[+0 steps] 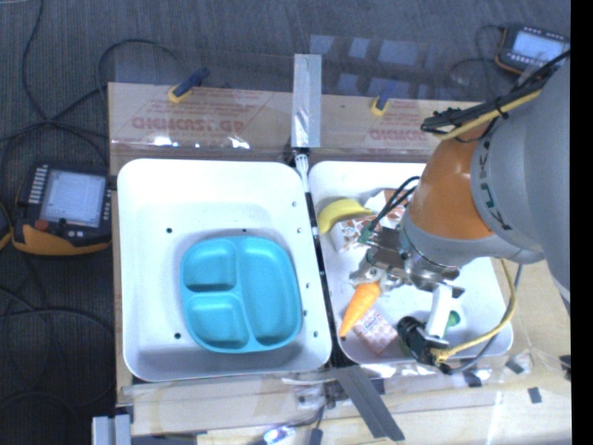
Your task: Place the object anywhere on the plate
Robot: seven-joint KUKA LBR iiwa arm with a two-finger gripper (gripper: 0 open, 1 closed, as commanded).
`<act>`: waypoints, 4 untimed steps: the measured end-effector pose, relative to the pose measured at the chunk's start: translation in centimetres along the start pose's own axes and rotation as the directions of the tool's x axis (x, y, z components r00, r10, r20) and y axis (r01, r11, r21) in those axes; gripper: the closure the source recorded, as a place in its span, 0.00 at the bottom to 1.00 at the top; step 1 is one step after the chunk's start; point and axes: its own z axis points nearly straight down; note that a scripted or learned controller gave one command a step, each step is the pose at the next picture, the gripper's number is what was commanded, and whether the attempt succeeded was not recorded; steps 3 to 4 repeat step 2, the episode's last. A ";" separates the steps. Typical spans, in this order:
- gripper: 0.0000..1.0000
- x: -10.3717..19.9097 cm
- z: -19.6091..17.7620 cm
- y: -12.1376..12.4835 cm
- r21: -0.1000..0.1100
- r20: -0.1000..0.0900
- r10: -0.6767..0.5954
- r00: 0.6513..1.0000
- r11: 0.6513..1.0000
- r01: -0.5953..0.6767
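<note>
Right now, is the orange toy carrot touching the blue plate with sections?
Apart. The camera view shows the orange toy carrot in the right white bin and the blue sectioned plate in the left white bin, bin walls between them.

The bulky grey metal robot arm (533, 146) wears a glossy orange band (445, 193); yellow and black cables (482, 109) run along it.

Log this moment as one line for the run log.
arm: over right bin | carrot, banana: in right bin | plate: left bin, no object
</note>
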 end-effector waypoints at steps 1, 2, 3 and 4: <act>1.00 7.2 0.0 -2.3 0.000 0.002 0.025 1.000 1.000 -0.025; 0.00 7.2 0.0 -2.3 0.000 0.002 0.025 1.000 1.000 -0.025; 0.00 7.2 0.0 -2.3 0.000 0.002 0.025 1.000 1.000 -0.025; 0.00 7.2 0.0 -2.3 0.000 0.002 0.025 1.000 1.000 -0.025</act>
